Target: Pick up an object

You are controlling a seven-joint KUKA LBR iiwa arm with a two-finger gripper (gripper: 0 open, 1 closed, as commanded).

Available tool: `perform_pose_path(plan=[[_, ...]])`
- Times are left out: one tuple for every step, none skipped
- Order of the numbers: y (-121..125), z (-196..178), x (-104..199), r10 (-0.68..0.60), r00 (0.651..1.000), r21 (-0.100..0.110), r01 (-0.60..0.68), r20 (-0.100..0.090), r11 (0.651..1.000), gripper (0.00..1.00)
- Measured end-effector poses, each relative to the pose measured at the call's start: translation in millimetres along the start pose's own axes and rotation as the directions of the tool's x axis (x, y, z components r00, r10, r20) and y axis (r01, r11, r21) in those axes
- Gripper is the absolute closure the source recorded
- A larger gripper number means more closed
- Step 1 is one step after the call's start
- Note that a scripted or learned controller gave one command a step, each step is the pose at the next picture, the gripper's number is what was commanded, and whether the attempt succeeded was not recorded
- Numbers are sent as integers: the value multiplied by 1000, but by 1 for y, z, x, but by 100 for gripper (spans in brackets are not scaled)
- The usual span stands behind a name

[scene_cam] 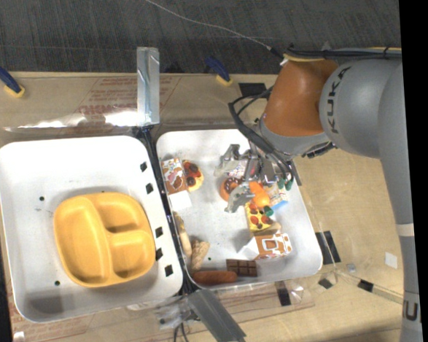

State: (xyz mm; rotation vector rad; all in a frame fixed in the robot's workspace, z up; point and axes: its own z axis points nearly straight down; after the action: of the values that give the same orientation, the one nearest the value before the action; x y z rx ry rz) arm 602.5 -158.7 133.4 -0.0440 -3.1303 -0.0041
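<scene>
The arm is reaching in from the right and is hanging over the right-hand bin, with the gripper sitting low among a tight cluster of small toy foods near the bin's upper middle. The claw's state cannot be told from this slant view: the metal parts are overlapping a reddish-orange round piece and an orange piece, and nothing is clearly showing between them, so no grasp is being logged. Candidates in this bin: a yellow block with red dots just below the gripper, a white-and-orange box-like toy beneath that, a brown chocolate bar and a sausage along the near wall, a peanut-like piece, and a packet with a red item at the bin's left side. The left bin is holding a yellow divided tray, well apart from the action. Judgement: the step in hand is the descent and closure on one piece in the cluster. Doing it well is likely requiring the gripper to be centring over a single item rather than straddling two touching ones, closing only once low enough, then lifting straight up so neighbours are not being dragged. Main risk: a neighbouring piece is wedging in and the target is slipping out.
</scene>
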Motion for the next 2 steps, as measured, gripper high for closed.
perform_pose_path(plan=[[31, 43, 30, -108, 994, 2, 108, 8, 994, 0], [32, 31, 28, -114, 993, 3, 114, 11, 993, 100]])
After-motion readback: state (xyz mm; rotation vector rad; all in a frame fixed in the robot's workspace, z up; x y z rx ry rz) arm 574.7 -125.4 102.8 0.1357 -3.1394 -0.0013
